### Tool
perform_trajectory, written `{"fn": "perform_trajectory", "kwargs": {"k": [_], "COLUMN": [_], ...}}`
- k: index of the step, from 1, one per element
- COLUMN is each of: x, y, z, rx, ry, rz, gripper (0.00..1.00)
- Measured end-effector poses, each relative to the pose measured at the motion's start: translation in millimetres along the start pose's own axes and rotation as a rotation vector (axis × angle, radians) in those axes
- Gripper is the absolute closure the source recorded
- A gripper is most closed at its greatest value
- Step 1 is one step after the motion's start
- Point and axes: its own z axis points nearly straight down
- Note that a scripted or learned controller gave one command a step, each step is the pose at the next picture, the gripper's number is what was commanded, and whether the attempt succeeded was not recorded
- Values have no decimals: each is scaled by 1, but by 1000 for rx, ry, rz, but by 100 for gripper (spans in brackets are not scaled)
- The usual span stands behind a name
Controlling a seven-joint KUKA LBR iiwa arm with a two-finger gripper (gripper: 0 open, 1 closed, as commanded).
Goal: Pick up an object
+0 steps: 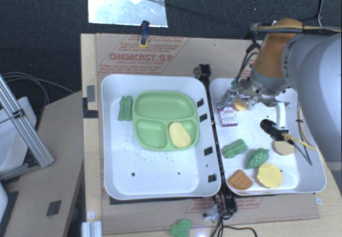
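Grey with an orange band above the wrist, the arm (pixel 312 65) is reaching in from the right, its gripper (pixel 238 98) hanging low over the far left corner of the right bin (pixel 248 131). Whether the gripper is parted or closed cannot be told from this angle. A small yellow piece (pixel 241 106), rounded and pale, is lying just under the gripper tip, and whether it is being touched cannot be told either. A pink-and-white box (pixel 228 117) with a printed face is sitting just beside that piece, close to the bin's left wall.

Bare white floor is showing in a band across the middle of the right bin, between the box and the toys along the near edge. There, a green pickle-like piece (pixel 234 148) is lying tilted near the left wall. A knobbly green piece (pixel 257 158) is sitting just beside it. An orange waffle (pixel 240 180) is resting in the near left corner, and a yellow disc (pixel 269 175) with a wavy edge is sitting next to it. A tan rounded piece (pixel 283 148) is lying toward the right wall.

Across the shared rims, the left bin (pixel 155 174) is carrying a green divided plate (pixel 160 107) in its far half. A yellow oval lump (pixel 180 135) is lying in the plate's near right compartment, and a green ribbed strip (pixel 125 108) is lying beside the plate's left edge. The near half of that bin is showing open white floor. A green toy (pixel 181 227) is lying on the bench past the bins' near edge.
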Motion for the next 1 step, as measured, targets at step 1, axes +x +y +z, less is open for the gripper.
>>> {"fn": "perform_trajectory", "kwargs": {"k": [1], "x": [0], "y": [2], "z": [-13], "rx": [-8], "ry": [0], "rz": [-3], "gripper": [100]}}
